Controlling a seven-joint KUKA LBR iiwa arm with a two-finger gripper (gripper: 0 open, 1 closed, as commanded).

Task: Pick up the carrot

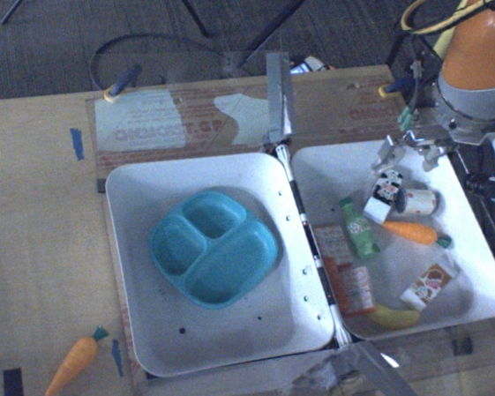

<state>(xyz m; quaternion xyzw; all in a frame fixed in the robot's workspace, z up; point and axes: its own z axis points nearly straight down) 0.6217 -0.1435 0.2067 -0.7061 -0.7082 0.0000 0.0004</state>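
Approach step is judged to be in hand: the hand [401, 144] is seen at the upper right corner of the right bin [494, 298], above its contents, with nothing seen between its fingers; how wide it stands cannot be told, the fingers being small and blurred against the bin wall. The carrot [411, 232] in the right bin is taken as the target; it lies flat, tip toward the left, green end at right, just below a small white cylindrical container [417, 201] and beside a green packet [358, 229]. A black-and-white carton [386, 195] sits between hand and carrot, close to both. A second carrot [72, 363] is noted on the worktop [36, 288], left of the left bin [148, 337], well apart from the arm. The next move is judged to call for a short travel toward the near side and a descent over the carrot's middle, with the carton and container avoided. The arm is cut off at the right edge; labels on the packets cannot be read.
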